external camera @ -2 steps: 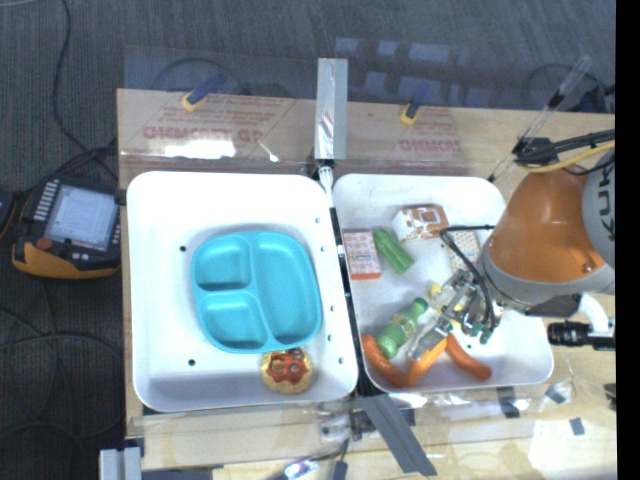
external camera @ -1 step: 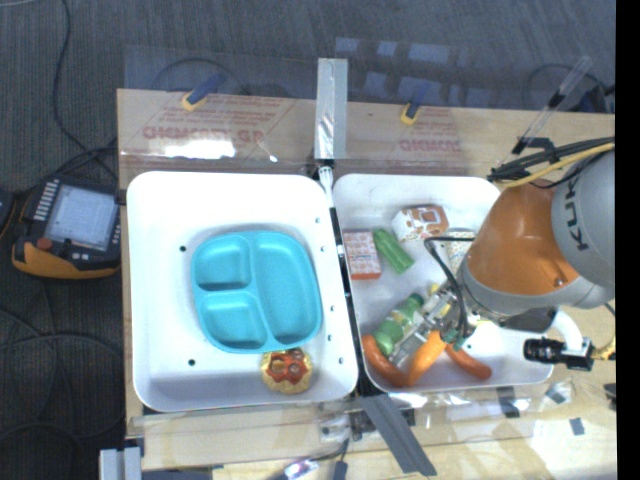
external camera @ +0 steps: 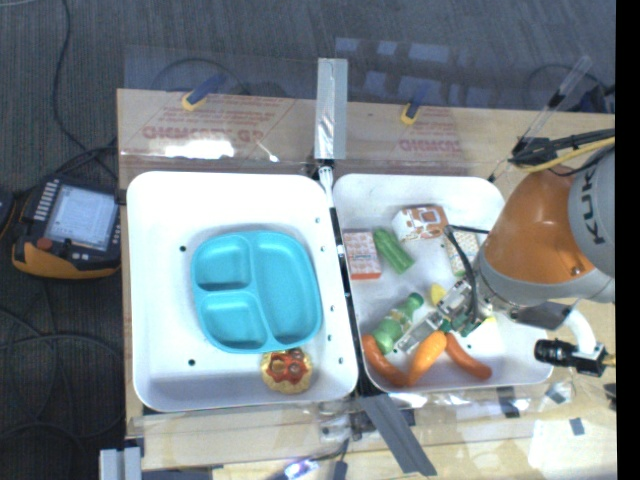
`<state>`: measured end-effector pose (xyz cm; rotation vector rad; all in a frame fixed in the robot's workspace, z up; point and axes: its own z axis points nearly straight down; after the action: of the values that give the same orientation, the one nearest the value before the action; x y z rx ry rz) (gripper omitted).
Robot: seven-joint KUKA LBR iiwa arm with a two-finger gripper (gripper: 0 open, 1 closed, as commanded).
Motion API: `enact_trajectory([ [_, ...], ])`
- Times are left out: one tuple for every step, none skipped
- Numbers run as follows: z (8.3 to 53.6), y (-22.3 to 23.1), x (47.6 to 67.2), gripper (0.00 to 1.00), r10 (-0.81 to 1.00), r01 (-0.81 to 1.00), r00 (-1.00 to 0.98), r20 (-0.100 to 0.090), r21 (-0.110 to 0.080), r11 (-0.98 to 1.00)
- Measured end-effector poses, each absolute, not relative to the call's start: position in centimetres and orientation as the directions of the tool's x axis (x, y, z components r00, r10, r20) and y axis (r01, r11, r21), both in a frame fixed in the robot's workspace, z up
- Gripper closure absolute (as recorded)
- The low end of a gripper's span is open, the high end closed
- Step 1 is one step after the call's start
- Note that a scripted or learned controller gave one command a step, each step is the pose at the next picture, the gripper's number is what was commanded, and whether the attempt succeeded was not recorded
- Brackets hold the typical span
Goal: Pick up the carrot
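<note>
Arm: the grey KUKA arm (external camera: 590,258) with its orange band is seen over the right side of the right bin, reaching in from the right.
Gripper: the gripper (external camera: 428,330) is lowered into the front part of the right bin, just above the upper end of the carrot.
Jaws: how they stand cannot be told; the fingers are too small and mixed with the things under them.
Carrot: the carrot (external camera: 428,354) is found in the right bin, near the front wall, lying tilted between two orange-red sausage-like pieces; it is not seen lifted.
Neighbours: one sausage-like piece (external camera: 383,364) is placed to the left of the carrot, the other (external camera: 468,357) to its right; a green bottle (external camera: 397,322) lies just behind.
Right bin: in the white right bin (external camera: 480,193) a green pepper-like piece (external camera: 392,249), a small printed card (external camera: 361,252) and a white package with a brown label (external camera: 421,223) are also seen.
Left bin: in the white left bin (external camera: 160,268) a blue divided plate (external camera: 257,288) is placed, and a small round pizza-like toy (external camera: 287,370) lies at the front wall, touching the plate edge.
Beside the bench: a handheld control pad (external camera: 70,230) is seen on the floor at the left.
</note>
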<state>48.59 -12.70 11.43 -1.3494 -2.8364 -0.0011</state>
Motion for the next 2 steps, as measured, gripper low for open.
enact_trajectory([
  [8.96, -12.11, 48.59, 0.0, 0.896, 0.896, -0.445, -0.002, 0.006, 0.445],
  [9.26, -11.48, 48.51, 0.0, 0.922, 0.922, -0.387, -0.002, 0.004, 0.387],
])
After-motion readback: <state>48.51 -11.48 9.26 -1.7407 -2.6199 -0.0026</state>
